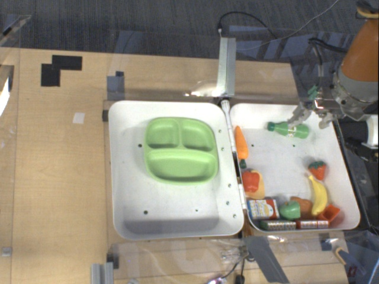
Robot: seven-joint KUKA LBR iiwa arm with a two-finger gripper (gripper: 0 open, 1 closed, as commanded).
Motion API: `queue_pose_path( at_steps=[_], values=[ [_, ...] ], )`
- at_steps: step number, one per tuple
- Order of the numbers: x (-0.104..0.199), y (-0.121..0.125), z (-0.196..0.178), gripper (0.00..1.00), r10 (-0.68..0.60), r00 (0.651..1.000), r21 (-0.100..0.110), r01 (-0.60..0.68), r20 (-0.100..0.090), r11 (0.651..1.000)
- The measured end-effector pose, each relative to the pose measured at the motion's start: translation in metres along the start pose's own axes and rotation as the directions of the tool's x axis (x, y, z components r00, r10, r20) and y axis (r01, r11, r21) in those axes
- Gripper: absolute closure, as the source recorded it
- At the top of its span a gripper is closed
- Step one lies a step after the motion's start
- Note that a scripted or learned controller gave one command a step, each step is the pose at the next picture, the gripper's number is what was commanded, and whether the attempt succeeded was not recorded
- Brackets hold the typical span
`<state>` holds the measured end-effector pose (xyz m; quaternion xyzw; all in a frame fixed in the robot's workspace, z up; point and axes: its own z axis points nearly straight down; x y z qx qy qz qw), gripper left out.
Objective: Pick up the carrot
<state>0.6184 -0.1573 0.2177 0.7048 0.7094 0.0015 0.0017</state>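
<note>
The carrot (240,142) is orange with a small green stem end pointing toward the front. It lies lengthwise along the left wall of the right bin (346,176), close to the divider between the bins. My gripper (312,118) hangs over the back right of that bin, well to the right of the carrot. It is open, with nothing between its fingers (298,116). Its left finger is just above a green bottle (289,129).
The left bin (127,176) holds a green divided plate (180,149). In the right bin lie a strawberry (318,170), a banana (318,195), a red-orange fruit (253,182), a small box (262,208), a green pepper (290,209) and other small items along the front wall.
</note>
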Motion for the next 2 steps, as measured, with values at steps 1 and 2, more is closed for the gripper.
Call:
queue_pose_path(
  at_steps=[1,2],
  values=[
    [0.068,-0.004,0.072,0.0,-0.148,0.989,0.0,0.148,0.0,0.989],
    [0.072,-0.045,0.107,0.0,-0.252,0.968,0.0,0.252,0.0,0.968]
  ],
)
